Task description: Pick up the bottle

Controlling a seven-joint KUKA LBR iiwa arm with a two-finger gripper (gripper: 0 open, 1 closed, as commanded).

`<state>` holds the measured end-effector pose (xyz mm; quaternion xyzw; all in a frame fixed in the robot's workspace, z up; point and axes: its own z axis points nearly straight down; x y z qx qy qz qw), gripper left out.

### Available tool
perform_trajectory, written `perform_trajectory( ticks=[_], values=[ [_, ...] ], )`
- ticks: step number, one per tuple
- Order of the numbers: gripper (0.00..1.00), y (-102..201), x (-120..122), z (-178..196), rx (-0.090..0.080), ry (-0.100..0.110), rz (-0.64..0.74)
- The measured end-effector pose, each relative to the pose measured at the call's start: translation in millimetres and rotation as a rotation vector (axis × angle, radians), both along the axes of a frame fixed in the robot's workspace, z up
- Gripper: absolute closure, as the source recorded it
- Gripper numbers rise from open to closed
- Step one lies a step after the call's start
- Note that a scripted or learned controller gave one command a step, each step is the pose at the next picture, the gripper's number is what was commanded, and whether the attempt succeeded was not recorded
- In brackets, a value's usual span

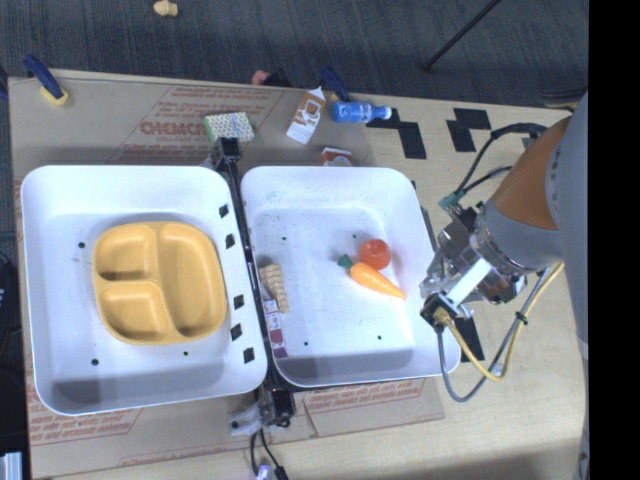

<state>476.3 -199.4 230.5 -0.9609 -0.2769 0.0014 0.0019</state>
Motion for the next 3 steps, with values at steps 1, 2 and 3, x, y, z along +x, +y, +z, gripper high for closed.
perform_trajectory(
  ticks=[1, 2, 3],
  values=[
    [1.0, -11, 0, -3, -0.001, 0.0, -0.129],
    [1.0, -12, 0, 4, -0.002, 0.0, -0.213],
    [1.0, -11, -1, -17, 0.001, 0.004, -0.349]
  ],
)
